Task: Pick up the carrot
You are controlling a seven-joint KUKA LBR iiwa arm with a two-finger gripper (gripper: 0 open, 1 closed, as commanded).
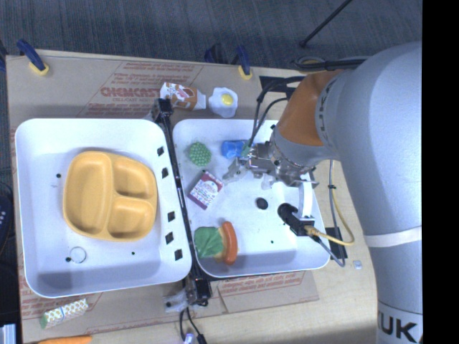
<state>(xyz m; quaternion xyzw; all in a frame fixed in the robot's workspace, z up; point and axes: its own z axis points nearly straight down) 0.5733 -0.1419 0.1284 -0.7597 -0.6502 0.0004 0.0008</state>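
Note:
The carrot (pixel 229 241) is a short orange toy with a green leafy top (pixel 208 242). It lies near the front left corner of the right bin (pixel 308 260), close to the front wall. My gripper (pixel 249 166) hangs over the middle of the right bin, above and a little to the right of the carrot, with a clear gap between them. The grey arm and its orange band (pixel 305 117) come in from the right and hide the bin's back right part. Nothing shows at the gripper's tip.
The right bin also holds a green ball (pixel 199 153), a blue piece (pixel 232 149) and a maroon packet (pixel 206 190) left of the gripper. A yellow divided tray (pixel 111 192) sits in the left bin (pixel 29 213). A small bottle (pixel 179 95) and an egg toy (pixel 224 101) lie behind the bins.

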